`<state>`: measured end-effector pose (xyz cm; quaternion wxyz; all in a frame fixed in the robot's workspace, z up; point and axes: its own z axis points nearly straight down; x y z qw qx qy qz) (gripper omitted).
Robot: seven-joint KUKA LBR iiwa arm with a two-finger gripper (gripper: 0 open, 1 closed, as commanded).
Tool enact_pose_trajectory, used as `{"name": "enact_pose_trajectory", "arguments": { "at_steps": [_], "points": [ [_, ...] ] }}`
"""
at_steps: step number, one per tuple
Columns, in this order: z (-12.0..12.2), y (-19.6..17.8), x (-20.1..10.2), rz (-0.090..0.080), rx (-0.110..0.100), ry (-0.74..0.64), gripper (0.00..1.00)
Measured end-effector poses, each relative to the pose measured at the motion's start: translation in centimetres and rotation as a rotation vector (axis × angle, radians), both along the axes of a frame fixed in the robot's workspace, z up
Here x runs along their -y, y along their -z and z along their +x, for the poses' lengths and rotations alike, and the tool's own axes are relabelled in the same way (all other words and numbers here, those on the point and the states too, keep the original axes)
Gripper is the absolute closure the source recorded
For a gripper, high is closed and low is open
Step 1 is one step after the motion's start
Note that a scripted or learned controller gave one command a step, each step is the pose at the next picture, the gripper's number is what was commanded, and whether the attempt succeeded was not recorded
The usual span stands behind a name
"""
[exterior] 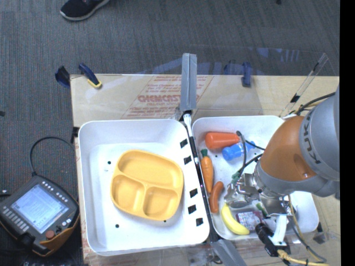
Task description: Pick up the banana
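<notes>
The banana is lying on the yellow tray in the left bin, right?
No. The camera view shows the banana lying in the right bin, near its front edge, beside the gripper. The yellow tray is in the left bin, but no banana lies on it.

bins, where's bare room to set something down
Left white bin: bare floor bordering the yellow divided plastic tray. Right white bin is crowded: yellow banana, orange carrot, blue object and gripper.

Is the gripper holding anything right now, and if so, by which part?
Cannot be told: the gripper sits just above the banana, but its own body hides any grip.
</notes>
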<state>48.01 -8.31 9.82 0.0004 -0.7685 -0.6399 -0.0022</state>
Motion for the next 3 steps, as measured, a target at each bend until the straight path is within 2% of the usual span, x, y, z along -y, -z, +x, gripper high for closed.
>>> {"name": "enact_pose_trajectory", "arguments": {
  "at_steps": [1,2,3],
  "points": [
    [0.0,0.0,0.0,0.000,0.000,0.000,0.00],
    [-0.4,-2.9,3.9,-0.002,-0.005,0.117,0.00],
    [-0.4,1.1,-0.1,-0.001,-0.005,0.061,0.00]
  ]
}}
